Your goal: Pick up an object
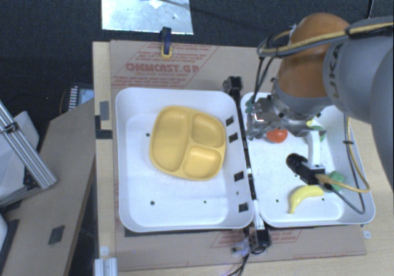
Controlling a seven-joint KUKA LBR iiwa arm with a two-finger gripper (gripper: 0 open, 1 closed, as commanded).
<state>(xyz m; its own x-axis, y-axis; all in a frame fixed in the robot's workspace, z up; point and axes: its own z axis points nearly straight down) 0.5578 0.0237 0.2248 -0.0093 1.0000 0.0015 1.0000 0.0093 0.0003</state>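
A grey robot arm's tool, its state impossible to tell, hovers at the right bin's ten o'clock beside a small red object, likely light, smooth and best pinched across its middle.

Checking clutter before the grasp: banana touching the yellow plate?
Apart. The camera view shows the banana in the right bin, the yellow plate in the left bin.
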